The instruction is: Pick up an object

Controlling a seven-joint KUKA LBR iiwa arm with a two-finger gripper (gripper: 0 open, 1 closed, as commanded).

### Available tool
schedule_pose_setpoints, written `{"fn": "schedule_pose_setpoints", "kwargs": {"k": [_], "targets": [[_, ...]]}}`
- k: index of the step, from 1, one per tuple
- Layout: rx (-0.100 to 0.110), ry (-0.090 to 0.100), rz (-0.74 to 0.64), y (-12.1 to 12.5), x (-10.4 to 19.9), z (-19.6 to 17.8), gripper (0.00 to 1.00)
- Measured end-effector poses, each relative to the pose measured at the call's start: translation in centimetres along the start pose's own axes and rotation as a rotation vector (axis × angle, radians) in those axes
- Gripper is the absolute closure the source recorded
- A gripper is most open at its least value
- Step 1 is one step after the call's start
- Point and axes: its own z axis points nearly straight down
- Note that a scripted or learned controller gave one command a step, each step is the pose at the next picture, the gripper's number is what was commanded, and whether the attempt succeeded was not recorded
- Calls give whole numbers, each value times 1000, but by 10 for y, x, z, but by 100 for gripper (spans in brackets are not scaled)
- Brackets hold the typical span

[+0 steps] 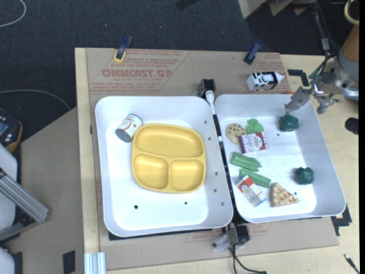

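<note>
Where board's bare, red "CHEMCAST GP" print (137,72), upside-down.

One fixed cam above bench (85,153), slanted downward, mid-distance, both white bins (108,170) in frame.

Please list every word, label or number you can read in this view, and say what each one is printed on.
"CHEMCAST GP", in red, repeated along the brown protective paper covering the bench sheet.
Red snack packet in the right bin: print too small to read.
Red and white carton there: label blurred.
Small can beside the yellow divided tray: unreadable.
</note>
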Motion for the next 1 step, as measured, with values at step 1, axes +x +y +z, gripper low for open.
{"fn": "schedule_pose_setpoints", "kwargs": {"k": [1], "targets": [[1, 0, 2, -2, -1, 43, 0]]}}
